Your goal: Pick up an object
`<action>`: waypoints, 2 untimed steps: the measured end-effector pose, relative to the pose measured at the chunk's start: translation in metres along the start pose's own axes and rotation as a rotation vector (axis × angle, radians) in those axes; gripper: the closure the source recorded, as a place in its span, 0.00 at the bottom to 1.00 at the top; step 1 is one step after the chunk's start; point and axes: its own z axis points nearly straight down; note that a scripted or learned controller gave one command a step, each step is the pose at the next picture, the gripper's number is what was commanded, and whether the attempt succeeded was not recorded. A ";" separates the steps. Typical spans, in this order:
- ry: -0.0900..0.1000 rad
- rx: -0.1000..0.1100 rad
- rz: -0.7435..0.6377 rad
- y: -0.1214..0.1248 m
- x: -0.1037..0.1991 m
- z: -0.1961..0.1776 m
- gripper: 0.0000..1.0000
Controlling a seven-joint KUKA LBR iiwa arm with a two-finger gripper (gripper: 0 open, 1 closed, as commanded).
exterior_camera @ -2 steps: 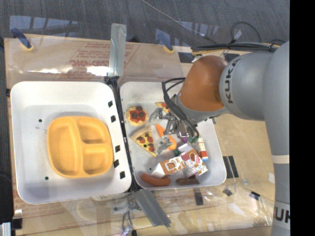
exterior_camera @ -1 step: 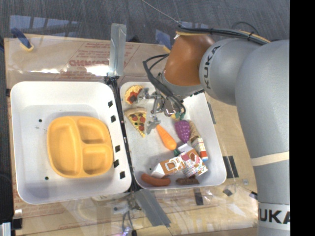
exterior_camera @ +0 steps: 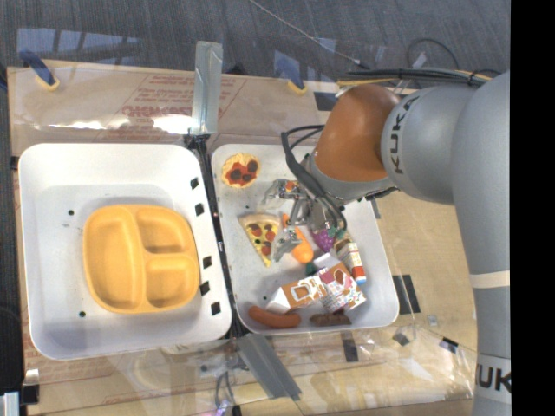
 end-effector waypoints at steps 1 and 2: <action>0.000 0.000 -0.009 0.002 -0.001 -0.010 1.00; 0.003 0.000 -0.172 -0.067 -0.016 -0.019 1.00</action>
